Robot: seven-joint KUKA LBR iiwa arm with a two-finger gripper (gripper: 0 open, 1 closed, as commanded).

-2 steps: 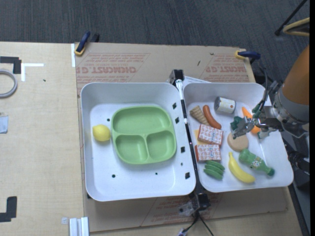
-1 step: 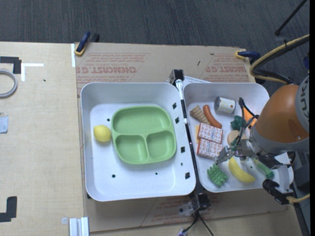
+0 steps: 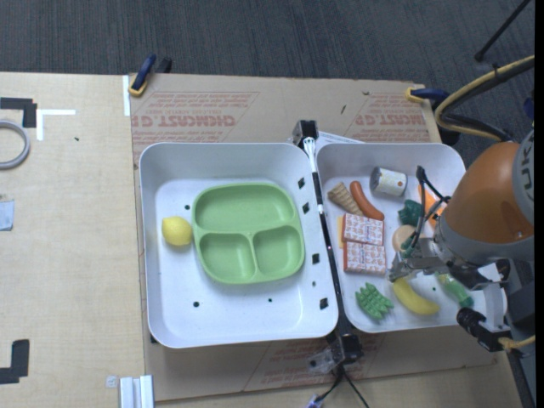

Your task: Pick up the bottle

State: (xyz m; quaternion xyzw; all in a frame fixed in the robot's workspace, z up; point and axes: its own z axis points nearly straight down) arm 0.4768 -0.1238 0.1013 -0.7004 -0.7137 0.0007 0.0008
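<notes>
Camera view is being taken near to far. On the near side of the gripper point(image 3: 410, 262), a banana point(image 3: 416, 299) is being kept just beside it in the right bin point(image 3: 399, 154). A ribbed green toy point(image 3: 374, 302) is lying near-left. Just right of the gripper, half covered by the wrist, a small green piece point(image 3: 456, 291) is being judged the bottle, though not with certainty. How wide the gripper is being held cannot be told; nothing is being seen gripped. It is being hung low over the clutter, probably for a descent. Left of it red crackers point(image 3: 364, 243) are lying; beyond, a sausage point(image 3: 367, 201) and a white cylinder point(image 3: 389, 181).
</notes>
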